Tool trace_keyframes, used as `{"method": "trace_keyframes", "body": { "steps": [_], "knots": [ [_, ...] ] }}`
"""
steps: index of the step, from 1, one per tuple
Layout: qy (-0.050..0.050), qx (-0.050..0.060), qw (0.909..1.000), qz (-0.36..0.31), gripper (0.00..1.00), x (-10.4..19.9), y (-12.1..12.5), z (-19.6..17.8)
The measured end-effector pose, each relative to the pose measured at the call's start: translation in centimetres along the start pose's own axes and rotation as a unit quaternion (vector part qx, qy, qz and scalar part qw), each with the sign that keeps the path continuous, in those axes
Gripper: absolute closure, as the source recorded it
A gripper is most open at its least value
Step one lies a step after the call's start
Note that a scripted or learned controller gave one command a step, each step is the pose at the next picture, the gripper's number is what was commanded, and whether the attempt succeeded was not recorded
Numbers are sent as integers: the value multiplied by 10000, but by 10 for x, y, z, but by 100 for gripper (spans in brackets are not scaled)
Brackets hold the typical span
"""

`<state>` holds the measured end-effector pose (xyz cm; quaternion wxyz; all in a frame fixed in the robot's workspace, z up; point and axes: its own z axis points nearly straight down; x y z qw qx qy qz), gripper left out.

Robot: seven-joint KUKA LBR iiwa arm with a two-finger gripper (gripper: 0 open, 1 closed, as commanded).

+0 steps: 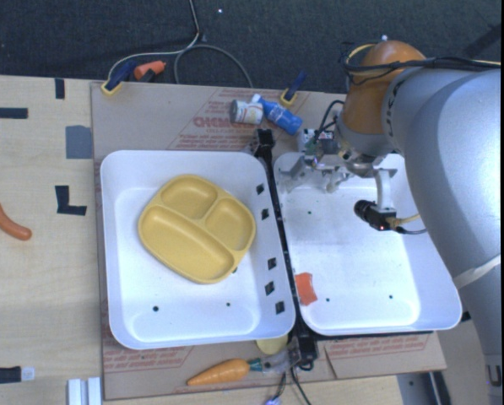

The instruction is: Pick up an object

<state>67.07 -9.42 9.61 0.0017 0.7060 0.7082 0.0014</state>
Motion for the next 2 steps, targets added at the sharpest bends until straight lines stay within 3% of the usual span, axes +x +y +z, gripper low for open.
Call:
{"method": "trace_keyframes", "body": {
  "steps": [1,2],
  "knots": [
    [10,3,10000,-22,0,79,-44,-94],
    [-1,22,10000,17,0,30,-25,-88]
  ]
}}
